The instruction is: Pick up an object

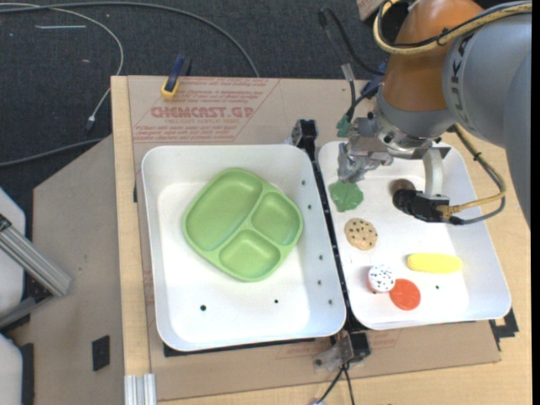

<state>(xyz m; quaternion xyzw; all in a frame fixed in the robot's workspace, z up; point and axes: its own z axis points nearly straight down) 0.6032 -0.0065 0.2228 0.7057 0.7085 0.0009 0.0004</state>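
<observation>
Your left bin (pixel 169 298) held a green divided plate (pixel 243 224). In the right bin (pixel 483 287) the gripper (pixel 348 174) hung over a green piece (pixel 345 197), its grip you couldn't make out; cookie (pixel 361 234), speckled ball (pixel 381 278), orange disc (pixel 406 294) and yellow piece (pixel 434 263) lay beside.

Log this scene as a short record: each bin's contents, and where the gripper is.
left white bin: light green three-compartment plastic plate
right white bin: dark green ruffled leaf-like piece; tan chocolate-chip cookie; yellow oblong block; white speckled ball; orange-red disc
gripper: over the right bin's far left corner, just above the green piece
grasp: none confirmed
</observation>
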